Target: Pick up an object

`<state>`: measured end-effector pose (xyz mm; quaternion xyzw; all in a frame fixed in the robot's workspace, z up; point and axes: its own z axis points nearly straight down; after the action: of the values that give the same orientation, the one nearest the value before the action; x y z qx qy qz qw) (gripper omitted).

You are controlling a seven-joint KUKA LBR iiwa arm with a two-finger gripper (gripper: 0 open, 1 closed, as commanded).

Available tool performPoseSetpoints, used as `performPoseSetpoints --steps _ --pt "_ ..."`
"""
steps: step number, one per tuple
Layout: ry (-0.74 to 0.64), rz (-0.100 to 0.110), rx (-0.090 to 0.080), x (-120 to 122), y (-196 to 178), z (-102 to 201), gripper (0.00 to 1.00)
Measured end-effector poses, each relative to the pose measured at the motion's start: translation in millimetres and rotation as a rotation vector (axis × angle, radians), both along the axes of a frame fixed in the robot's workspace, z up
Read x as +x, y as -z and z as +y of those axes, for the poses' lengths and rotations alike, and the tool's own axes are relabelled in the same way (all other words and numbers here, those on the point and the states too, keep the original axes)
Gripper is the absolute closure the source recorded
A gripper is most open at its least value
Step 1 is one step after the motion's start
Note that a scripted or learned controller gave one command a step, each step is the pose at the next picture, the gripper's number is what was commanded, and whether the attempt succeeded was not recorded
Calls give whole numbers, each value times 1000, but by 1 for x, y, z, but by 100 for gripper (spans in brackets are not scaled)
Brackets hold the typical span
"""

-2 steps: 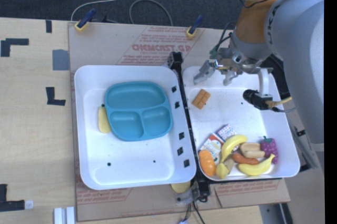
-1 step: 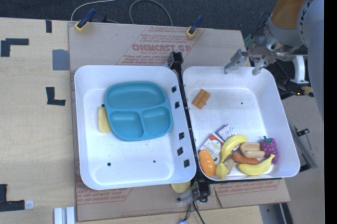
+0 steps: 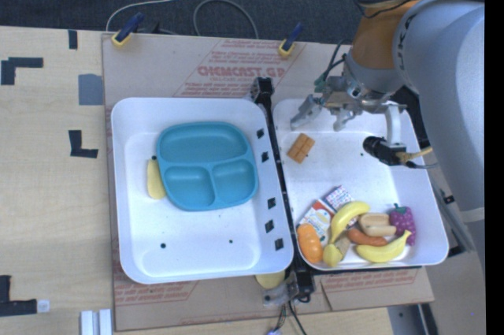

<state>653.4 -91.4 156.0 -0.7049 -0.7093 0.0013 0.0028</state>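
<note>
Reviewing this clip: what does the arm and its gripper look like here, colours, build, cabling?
The arm is a thick, rounded grey body with an orange band above the wrist. Black and pale cables loop around that band at the top. The gripper is a small metallic grey assembly with two slim fingers. A black fitting with an orange tip juts out beside it.

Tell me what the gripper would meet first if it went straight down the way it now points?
Probably the bare white floor of the right bin. The gripper hangs over the bin's far end; the small brown block lies nearer the camera, apparently just off that line, though depth is unclear.
</note>
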Motion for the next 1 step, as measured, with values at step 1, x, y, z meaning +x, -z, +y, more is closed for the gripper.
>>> performPoseSetpoints --steps 1 --pt "13 4 -2 -129 -11 -33 0"
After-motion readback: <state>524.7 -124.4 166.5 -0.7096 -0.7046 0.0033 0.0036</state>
